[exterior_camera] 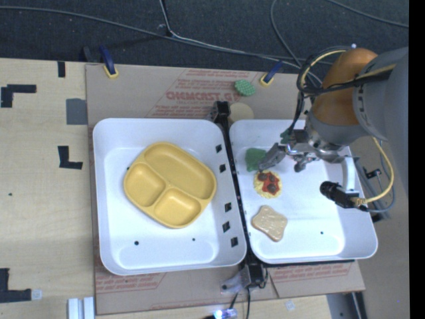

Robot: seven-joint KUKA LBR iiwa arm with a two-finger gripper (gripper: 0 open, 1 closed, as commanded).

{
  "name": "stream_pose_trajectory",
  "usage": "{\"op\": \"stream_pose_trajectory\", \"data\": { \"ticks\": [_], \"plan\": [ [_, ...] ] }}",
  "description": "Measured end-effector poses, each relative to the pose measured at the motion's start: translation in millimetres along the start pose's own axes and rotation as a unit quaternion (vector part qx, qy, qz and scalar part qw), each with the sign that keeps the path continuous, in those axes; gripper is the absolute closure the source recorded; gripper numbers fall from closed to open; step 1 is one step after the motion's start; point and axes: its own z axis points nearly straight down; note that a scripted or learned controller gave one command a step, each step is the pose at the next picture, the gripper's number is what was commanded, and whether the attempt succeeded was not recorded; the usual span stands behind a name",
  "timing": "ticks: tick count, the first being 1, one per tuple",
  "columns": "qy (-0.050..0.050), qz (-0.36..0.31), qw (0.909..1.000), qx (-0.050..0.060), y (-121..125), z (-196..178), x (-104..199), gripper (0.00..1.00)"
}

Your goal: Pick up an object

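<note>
The right bin [332, 234] holds three toy foods. A green leafy piece [255, 157] lies near its left wall. Below that sits a small round pizza-like piece [267, 185] with red and yellow topping, and a tan bread slice [269, 222] lies nearer the front. My gripper [286, 160] hangs over the bin's upper middle, just right of the green piece and above the pizza piece. Its two fingers stand apart, so it is open, and nothing sits between them. One fingertip [271, 157] is close to the green piece's right edge.
A yellow divided plate [170, 184] lies in the left bin [113, 244]. A small green knobbly object [244, 87] rests on the cardboard behind the bins. The black divider clips [226, 171] run between the bins. Cables loop beside the wrist at the right.
</note>
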Motion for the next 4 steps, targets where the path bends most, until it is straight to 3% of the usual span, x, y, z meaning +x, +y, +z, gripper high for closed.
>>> {"op": "stream_pose_trajectory", "data": {
  "ticks": [1, 2, 4],
  "plan": [
    [0.000, 0.000, 1.0000, 0.000, -1, 54, 1, 0.00],
    [0.000, -0.001, 1.0000, -0.005, 2, 38, 2, 1.00],
    [-0.001, 0.001, 1.0000, -0.005, -6, -58, -4, 1.00]
  ]
}}
